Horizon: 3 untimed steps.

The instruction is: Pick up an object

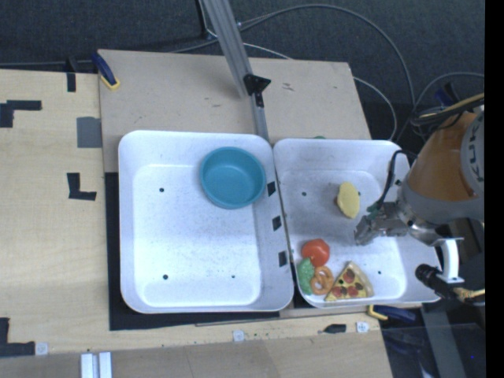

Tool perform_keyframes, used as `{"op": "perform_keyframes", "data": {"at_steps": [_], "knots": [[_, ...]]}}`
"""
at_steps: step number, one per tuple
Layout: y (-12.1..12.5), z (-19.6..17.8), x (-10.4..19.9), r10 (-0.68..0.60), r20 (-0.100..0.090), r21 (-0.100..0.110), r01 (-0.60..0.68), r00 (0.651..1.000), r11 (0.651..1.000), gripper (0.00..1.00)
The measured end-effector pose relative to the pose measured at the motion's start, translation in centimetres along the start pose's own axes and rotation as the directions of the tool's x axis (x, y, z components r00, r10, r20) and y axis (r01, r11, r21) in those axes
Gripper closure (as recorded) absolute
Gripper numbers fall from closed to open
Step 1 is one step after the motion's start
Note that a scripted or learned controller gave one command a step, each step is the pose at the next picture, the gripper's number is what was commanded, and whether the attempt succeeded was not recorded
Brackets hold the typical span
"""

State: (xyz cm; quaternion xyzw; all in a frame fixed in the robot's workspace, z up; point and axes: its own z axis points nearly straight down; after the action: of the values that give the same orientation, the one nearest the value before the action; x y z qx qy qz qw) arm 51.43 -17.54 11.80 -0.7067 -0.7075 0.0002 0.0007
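I am hovering my gripper (368, 231) at four o'clock of the yellow piece (348, 199), lining up; its opening I cannot tell.

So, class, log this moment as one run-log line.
claw: over right bin, nothing held | nearest: yellow piece | blue bowl: left bin | status: pick pending
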Motion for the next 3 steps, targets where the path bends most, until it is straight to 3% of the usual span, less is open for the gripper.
{"op": "perform_keyframes", "data": {"at_steps": [2,3], "knots": [[-0.1,-9.4,0.2,0.0,0.002,-0.005,0.0,1.0,1.0,1.0],[1.8,-10.6,4.8,-0.003,0.001,-0.002,0.003,1.0,1.0,1.0]]}}
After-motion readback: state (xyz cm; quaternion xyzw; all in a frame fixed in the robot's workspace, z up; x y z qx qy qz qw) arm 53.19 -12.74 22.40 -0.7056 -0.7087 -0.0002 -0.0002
